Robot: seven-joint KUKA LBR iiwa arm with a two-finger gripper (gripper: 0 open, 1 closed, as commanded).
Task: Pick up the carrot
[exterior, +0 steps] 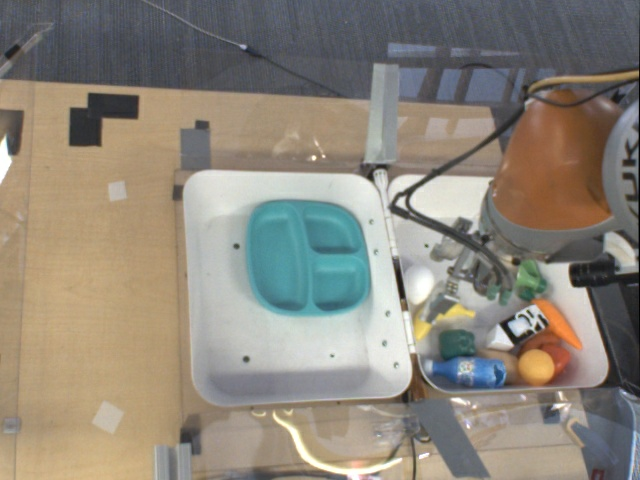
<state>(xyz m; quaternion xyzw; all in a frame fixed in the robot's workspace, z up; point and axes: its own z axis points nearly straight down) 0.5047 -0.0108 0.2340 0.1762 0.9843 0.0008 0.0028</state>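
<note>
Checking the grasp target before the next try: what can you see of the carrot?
The orange, tapered, plastic-looking carrot lies in the right white bin, near its right side, tilted with the narrow tip pointing down-right. Its upper end meets a green leafy piece, likely its top. A black-and-white tag block sits against its left side, a round orange ball just below. The claw is to its left, apart.

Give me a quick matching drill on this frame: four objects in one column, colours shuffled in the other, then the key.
Things:
1. carrot
2. divided plate
3. bottle lying at the right bin's front edge
4. egg-shaped item near the divider

Colours:
A. white
B. blue
C. orange
D. teal

Pairs: 1-C, 2-D, 3-B, 4-A
</note>
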